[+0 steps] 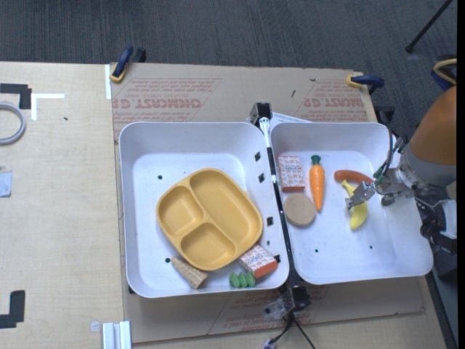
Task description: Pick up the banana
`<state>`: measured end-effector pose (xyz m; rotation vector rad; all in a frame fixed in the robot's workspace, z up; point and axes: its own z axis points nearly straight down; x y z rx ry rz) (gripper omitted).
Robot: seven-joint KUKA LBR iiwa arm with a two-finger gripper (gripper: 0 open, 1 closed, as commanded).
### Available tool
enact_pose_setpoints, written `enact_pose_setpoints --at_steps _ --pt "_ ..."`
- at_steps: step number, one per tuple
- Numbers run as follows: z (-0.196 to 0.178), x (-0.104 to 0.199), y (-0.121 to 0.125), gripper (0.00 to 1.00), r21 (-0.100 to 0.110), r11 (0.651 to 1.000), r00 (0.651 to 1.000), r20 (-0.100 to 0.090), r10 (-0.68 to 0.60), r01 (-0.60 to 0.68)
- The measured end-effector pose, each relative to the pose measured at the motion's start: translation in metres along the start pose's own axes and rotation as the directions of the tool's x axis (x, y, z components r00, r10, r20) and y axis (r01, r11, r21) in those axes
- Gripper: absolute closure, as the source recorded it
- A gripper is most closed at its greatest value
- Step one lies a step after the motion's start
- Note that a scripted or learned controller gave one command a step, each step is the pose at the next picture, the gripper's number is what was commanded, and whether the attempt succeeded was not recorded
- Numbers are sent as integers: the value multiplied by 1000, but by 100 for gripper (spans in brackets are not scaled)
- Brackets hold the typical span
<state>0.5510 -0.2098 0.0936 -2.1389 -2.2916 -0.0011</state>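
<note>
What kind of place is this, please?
Probably a robotics lab: two white bins sit on clamped cardboard, holding toy food such as a banana, with the claw above it.

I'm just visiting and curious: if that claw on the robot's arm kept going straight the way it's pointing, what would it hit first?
Probably the banana: the gripper points leftward and down, right over it. Depth is hard to judge from above, so it may already touch.

Banana [357, 217] crowded above by red sausage [352, 174]; carrot [317, 182] and round biscuit [299, 211] leftward; bare bin floor [349, 257] below.
</note>
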Motion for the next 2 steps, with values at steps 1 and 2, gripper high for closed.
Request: enact_pose_setpoints --at_steps 1,2 --pt "-10 -1 1 100 -4 1000 1000 4 2 -2" --pt "-93 88 17 100 -5 963 963 9 -268 268"
